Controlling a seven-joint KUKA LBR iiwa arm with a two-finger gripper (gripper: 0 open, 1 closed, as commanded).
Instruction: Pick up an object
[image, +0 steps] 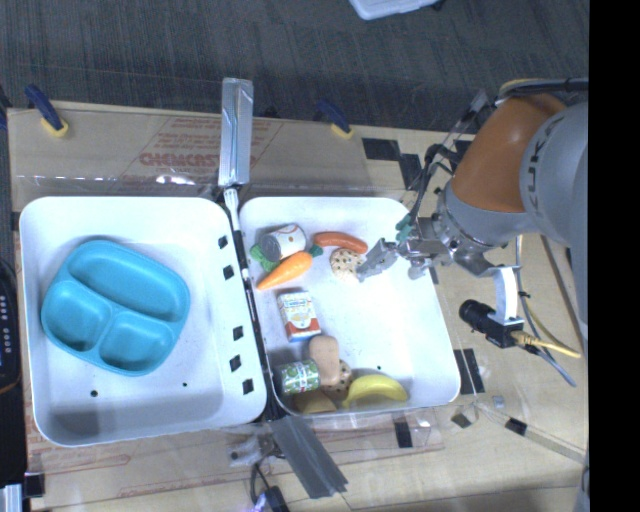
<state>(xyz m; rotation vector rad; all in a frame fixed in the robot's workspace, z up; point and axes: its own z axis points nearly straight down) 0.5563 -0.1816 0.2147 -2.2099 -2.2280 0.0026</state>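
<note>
Cookie (345, 262) lies just beside the gripper (375, 260), in the right bin (430, 330) near the sausage (340, 241) and carrot (285, 269). I can't tell whether anything is gripped. It looks light, stiff and flat, best pinched across its edges.

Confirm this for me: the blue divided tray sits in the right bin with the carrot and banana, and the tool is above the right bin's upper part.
One thing is wrong. The blue divided tray lies in the left bin, alone, apart from the carrot and banana, which are in the right bin. The rest holds: the camera view shows the tool above the right bin's upper part.
</note>
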